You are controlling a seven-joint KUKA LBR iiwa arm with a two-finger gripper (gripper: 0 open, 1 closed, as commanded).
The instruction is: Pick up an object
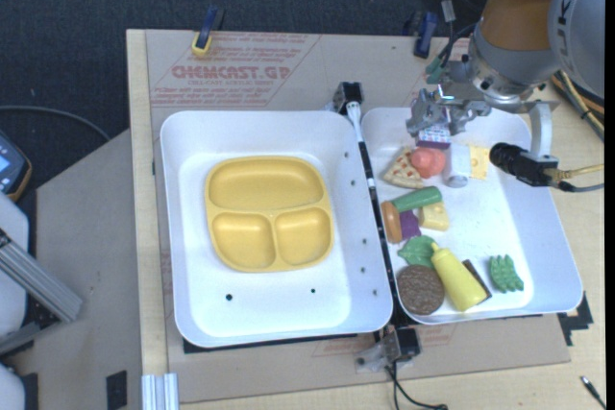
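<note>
My gripper (pixel 433 132) hangs over the back of the right bin (pixel 548 235), just above a red ball-like toy (pixel 430 161). A pizza slice (pixel 403 171) lies against the red toy's left side, and a yellow cheese square (pixel 478 160) lies to its right. Nothing can be seen held in the gripper. Further forward lie a green cucumber (pixel 416 200), a hot dog (pixel 391 220), a purple piece (pixel 409 225), a yellow bottle (pixel 458 278), a brown patty (pixel 420 289) and a green ridged piece (pixel 505 273).
The left bin (pixel 183 235) holds a yellow divided tray (pixel 267 211). A green leafy toy (pixel 417 251) and a small pale yellow block (pixel 435 217) also lie in the right bin. The toys crowd its left half; its right side has bare floor.
</note>
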